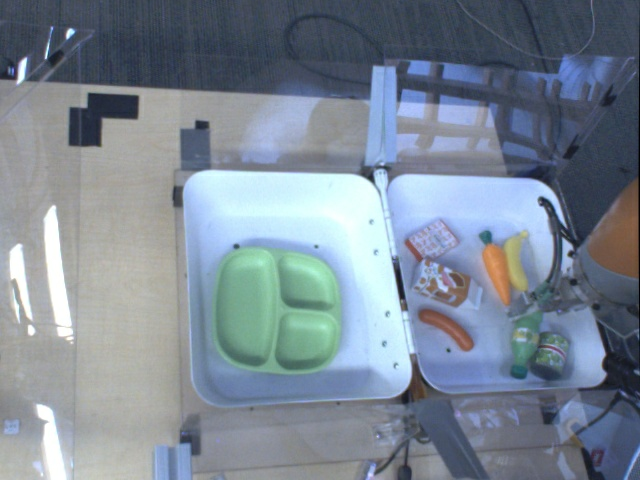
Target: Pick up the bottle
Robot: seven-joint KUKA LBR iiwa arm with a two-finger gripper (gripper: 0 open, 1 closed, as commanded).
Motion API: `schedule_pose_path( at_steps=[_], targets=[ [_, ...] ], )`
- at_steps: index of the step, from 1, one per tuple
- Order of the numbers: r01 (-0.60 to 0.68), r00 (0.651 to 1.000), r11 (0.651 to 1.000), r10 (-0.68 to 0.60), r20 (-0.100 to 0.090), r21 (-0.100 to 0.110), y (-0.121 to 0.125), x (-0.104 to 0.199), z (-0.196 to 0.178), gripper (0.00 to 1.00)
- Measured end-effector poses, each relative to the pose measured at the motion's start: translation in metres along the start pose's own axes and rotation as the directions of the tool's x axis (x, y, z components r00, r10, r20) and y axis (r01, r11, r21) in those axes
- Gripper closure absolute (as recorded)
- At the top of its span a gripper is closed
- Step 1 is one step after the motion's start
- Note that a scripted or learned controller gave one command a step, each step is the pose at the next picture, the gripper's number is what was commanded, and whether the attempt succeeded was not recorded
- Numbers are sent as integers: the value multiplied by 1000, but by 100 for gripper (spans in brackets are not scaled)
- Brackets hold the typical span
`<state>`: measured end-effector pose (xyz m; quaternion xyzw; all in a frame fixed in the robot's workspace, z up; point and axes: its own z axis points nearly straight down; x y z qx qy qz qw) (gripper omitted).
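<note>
Pincer (535,306): I see it low at the right bin's far-right side; I cannot tell how wide it stands or whether it grips anything.
Bottle (523,343): green, just below the pincer, seemingly touching its tip.
Can (551,355): beside the bottle, in the bin's corner.
Right bin (455,203): its right wall runs close by the pincer; open floor lies up-left of it.
Other contents: carrot (496,267), banana (516,258), sausage (446,329), two snack packets, all left of the pincer.
Left bin (280,193): well left, holding a green divided tray (277,309).

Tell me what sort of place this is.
Probably a robotics lab's pick-and-place bench: two shallow white bins side by side, toy food such as a plastic orange carrot and small green bottle, and loose black cables on grey carpet.
</note>
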<state>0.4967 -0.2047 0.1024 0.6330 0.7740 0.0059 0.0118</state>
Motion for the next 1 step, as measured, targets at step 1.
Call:
schedule_pose_path(
  at_steps=[1],
  targets=[
    [-180,984,983,180,-3,18,-3,9,-88,100]
  ],
)
